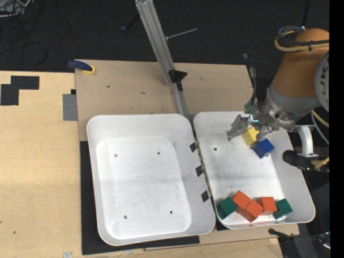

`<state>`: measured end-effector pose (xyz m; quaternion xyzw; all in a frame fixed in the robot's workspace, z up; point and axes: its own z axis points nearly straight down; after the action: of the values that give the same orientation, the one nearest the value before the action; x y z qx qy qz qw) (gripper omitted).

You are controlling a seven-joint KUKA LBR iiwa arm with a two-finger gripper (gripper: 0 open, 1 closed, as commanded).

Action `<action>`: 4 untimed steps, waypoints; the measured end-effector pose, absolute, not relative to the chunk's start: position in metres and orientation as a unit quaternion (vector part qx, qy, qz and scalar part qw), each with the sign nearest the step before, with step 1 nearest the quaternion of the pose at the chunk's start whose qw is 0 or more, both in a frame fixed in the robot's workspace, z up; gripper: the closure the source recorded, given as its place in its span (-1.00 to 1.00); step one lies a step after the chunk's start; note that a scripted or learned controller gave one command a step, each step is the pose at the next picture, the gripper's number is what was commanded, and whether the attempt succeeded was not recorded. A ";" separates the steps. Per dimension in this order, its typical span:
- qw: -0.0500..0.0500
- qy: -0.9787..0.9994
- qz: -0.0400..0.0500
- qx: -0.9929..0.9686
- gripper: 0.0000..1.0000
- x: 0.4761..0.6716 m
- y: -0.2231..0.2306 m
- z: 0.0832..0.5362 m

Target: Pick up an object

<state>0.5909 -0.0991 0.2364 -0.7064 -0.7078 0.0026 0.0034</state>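
While the gripper (243,129) hangs over the right bin (231,165), whether it pinches the yellow block (249,137) beside the blue cube (263,148), I cannot tell.

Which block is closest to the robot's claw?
The yellow block, right beside the gripper. The blue block sits just past it.

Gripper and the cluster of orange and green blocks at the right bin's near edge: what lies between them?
In the camera view, bare white floor of the right bin separates the gripper from the block cluster.
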 end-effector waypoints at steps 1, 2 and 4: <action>0.001 -0.707 0.001 -0.707 -1.00 0.592 -0.100 0.239; 0.004 -0.707 0.003 -0.707 -1.00 0.583 -0.099 0.177; 0.001 -0.707 0.000 -0.708 -1.00 0.578 -0.106 0.092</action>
<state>0.5781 -0.1061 0.0916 -0.7077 -0.7065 0.0005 0.0013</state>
